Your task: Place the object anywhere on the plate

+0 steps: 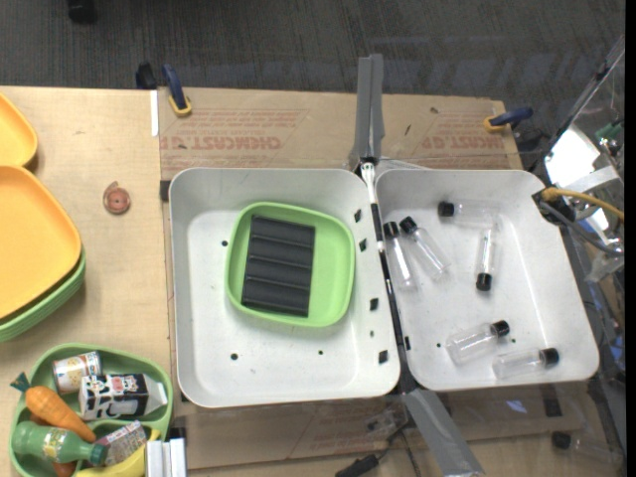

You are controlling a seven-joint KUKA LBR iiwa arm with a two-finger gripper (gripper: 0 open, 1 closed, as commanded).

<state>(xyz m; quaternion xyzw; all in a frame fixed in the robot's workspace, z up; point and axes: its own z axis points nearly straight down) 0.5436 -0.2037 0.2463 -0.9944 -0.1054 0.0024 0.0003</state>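
A green square plate [338,256] lies in the left white bin [199,346]. On it rests a dark ribbed rectangular block [278,264], covering most of the plate's middle. The right white bin [556,296] holds several clear plastic vials with black caps: one near the top [459,209], a pair by the left wall [415,248], one upright-lying at centre right [485,261], and two near the front [477,338] [524,363].
Stacked yellow and green plates [35,256] sit at the far left of the wooden bench. A green bowl [84,410] of toy food stands at the front left. A small pink disc [117,199] lies on the bench. Clamps [177,95] hold the cardboard behind the bins.
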